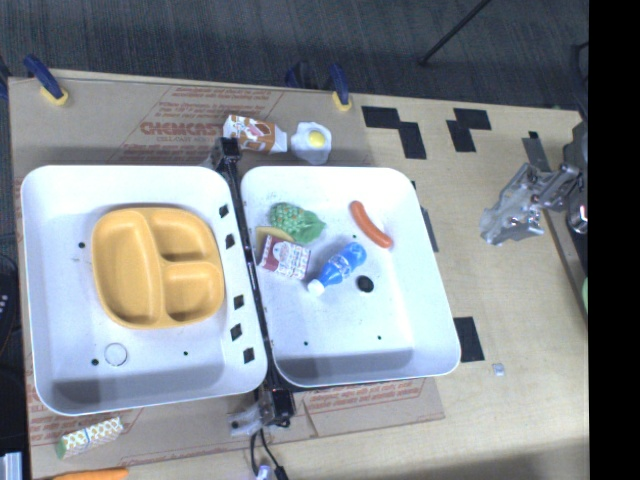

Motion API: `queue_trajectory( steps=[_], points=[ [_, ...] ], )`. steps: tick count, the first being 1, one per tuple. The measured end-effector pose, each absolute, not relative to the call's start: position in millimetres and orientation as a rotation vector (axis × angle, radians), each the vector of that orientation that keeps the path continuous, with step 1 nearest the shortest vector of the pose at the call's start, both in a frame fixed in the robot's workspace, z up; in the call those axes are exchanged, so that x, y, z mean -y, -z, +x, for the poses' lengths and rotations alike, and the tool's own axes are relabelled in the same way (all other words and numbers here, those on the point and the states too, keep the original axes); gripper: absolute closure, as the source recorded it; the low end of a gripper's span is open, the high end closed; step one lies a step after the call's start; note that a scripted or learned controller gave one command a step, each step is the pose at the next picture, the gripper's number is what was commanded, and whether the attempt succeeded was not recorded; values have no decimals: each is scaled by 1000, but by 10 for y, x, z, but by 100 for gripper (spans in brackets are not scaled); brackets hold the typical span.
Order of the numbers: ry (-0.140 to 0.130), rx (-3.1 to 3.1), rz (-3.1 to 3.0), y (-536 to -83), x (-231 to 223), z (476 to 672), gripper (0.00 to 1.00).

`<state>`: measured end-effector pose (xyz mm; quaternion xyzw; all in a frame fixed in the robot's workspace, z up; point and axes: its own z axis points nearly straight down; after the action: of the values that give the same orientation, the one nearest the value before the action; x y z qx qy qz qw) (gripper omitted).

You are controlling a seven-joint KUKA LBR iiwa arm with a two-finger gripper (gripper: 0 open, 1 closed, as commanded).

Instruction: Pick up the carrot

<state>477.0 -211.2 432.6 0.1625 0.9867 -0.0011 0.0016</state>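
Note:
The carrot (370,224) is a small orange-red elongated piece lying at a slant in the upper right part of the right bin (430,308). Nothing touches it. My gripper (512,216), a grey metal head, hangs over the bare bench to the right of that bin, well apart from the carrot and roughly level with it. Nothing can be seen held in it.
Also in the right bin are a green leafy toy (296,221), a red-and-white carton (284,258), a blue bottle (338,266) and a yellow piece (265,234). A yellow divided plate (158,265) fills the left bin (50,368). A small carton (249,133) and an egg toy (312,141) sit behind the bins.

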Motion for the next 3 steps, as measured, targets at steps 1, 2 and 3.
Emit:
queue_trajectory(
  steps=[1,2,3],
  points=[
    [0,-3103,508,-2609,1470,4764,100],
    [3,-3028,829,-3678,2050,4770,100],
    [3,-3096,517,-4553,2112,4769,100]
  ],
)
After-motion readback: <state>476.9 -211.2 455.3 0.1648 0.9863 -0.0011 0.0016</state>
